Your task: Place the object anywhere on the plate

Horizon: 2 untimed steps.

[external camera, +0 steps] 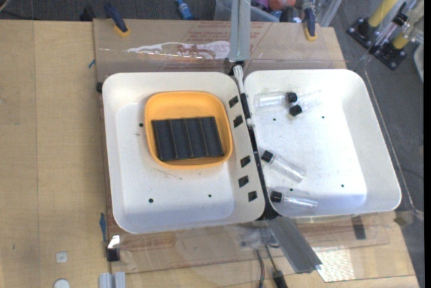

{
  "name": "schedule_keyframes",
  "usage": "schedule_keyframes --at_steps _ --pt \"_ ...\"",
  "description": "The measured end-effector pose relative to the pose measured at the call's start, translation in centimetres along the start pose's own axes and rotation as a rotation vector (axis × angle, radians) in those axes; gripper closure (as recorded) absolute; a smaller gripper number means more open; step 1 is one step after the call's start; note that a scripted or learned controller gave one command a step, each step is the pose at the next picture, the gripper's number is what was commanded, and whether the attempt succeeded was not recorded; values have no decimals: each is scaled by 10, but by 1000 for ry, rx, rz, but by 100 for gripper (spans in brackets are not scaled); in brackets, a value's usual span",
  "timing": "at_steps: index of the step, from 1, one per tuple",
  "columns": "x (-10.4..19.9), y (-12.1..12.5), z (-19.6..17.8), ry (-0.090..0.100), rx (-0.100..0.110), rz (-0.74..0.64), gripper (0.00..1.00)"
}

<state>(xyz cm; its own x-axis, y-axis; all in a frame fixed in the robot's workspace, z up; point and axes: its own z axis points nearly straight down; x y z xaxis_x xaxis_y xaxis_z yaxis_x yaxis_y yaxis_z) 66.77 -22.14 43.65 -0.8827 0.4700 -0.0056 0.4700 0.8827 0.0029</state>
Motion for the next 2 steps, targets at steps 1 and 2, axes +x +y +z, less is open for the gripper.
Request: schedule_keyframes --at_steps 1,2 --pt "7 -4 -1 2 0 16 100" --pt "6 -5 0 1 -1 23 100"
